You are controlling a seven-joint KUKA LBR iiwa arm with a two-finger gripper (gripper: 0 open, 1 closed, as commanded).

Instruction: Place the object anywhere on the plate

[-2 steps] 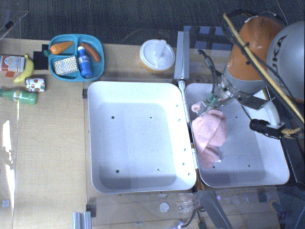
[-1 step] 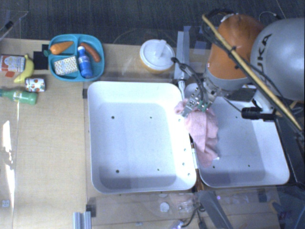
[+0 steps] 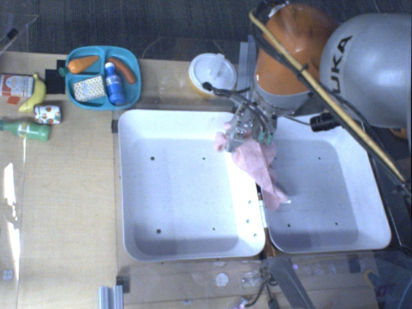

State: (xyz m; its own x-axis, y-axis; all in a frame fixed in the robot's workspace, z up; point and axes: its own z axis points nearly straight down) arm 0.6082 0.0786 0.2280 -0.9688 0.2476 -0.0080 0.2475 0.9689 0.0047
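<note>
A: From the overhead camera, where does the job stand?

B: The pincer (image 3: pixel 252 129) hangs over the seam between the two shallow white bins, and a crumpled pink cloth (image 3: pixel 256 163) droops from it. The cloth's top is bunched between the fingers, so I read the pincer as clamped on it; the tail trails down across the divide, its end over the right white bin (image 3: pixel 335 237).

A: So which step is that?

B: I'd judge it the carry: the cloth is lifted, not yet set down. The plate looks to be the small round white-and-yellow plate (image 3: pixel 214 73) just beyond the far rim of the left white bin (image 3: pixel 180 230). The next move calls for travelling toward that far rim and lowering until the dangling tail lands on the plate, not on the rim.

A: And the surroundings?

B: The pale wooden surface (image 3: pixel 58 224) carries a blue sectioned tray (image 3: pixel 131 63) with toy food, plus a yellow banana (image 3: pixel 35 94), a small printed can (image 3: pixel 47 114) and a green bottle (image 3: pixel 26 130) lying to its left. Dark carpet lies behind.
</note>
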